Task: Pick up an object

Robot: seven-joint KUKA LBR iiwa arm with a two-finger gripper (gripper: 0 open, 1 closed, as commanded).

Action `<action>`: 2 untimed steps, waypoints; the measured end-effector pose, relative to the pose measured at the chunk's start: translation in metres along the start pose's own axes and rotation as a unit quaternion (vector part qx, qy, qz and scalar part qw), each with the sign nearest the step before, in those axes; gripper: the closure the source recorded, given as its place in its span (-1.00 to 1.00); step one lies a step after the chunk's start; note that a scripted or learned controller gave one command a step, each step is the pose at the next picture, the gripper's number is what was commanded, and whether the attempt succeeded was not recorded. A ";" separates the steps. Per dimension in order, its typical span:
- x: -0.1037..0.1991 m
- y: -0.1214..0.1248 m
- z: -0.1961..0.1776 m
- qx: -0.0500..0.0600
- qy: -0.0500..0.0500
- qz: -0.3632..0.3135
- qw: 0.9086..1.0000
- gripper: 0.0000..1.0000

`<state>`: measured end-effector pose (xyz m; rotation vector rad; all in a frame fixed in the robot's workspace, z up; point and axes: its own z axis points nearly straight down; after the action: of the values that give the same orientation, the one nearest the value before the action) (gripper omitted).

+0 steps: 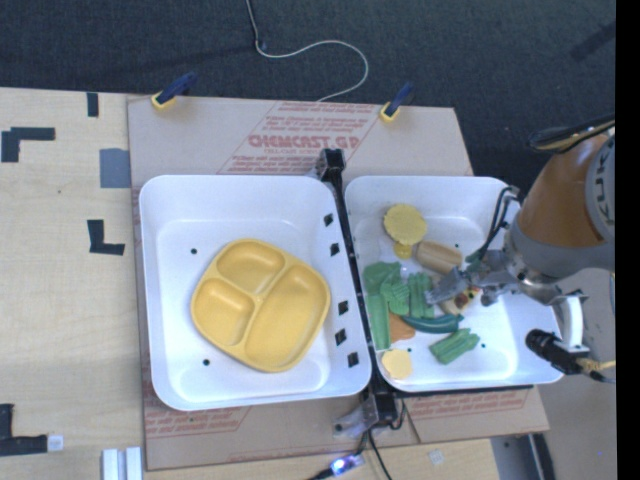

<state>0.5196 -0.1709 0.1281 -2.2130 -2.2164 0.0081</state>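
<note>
My gripper [452, 296] is hanging low in the right bin [500, 193] over piled toy food; finger state I cannot tell. Green pod-like pieces [392, 288], a tan cylinder [437, 257] and yellow discs [405, 222] are crowding together, smooth plastic likely slipping or lifting as a clump
</note>
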 end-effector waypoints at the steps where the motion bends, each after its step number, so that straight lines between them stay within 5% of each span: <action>1: 0.001 0.000 0.044 -0.003 0.000 0.000 1.000 -1.00; 2: 0.001 0.001 0.034 -0.005 -0.001 0.000 1.000 1.00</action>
<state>0.5202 -0.1695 0.0942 -2.2187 -2.2219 0.0001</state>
